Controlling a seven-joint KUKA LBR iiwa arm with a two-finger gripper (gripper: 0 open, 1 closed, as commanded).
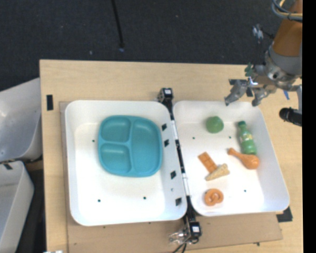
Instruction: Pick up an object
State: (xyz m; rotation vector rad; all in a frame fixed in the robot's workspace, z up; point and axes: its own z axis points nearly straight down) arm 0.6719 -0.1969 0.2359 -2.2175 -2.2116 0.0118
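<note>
Below, a round green ball (215, 124) in the right bin (268, 191); fingers (233, 97) spread, ungrasping.

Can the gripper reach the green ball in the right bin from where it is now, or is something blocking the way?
Probably yes. The gripper hangs above the far rim of the right bin, and the green ball lies apart from the green bottle, with nothing over it.

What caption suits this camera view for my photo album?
Robot gripper hovers above right bin holding toy foods; a teal divided plate sits in the left bin.
</note>
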